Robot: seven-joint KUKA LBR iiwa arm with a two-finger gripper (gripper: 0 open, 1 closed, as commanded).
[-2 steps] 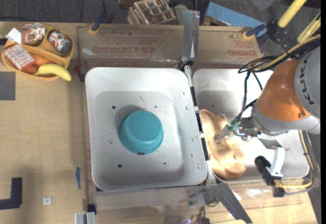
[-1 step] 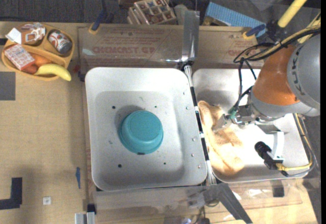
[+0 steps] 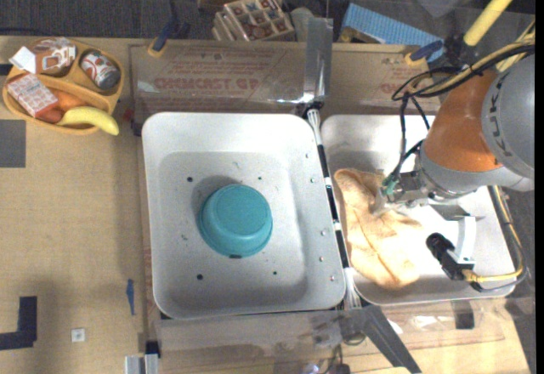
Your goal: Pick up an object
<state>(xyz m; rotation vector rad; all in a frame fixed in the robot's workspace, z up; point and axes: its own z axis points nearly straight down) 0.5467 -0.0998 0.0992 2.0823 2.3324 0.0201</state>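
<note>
Camera view had the gripper (image 3: 384,198) down on a crumpled tan cloth (image 3: 378,232) in the right bin (image 3: 361,133), touching it near its upper middle; honestly couldn't tell its state. A teal bowl (image 3: 236,219) sat upside down well off to its left, in the left bin (image 3: 170,143).

Arm (image 3: 476,130) bent low, tool (image 3: 393,194) pointing left.
</note>
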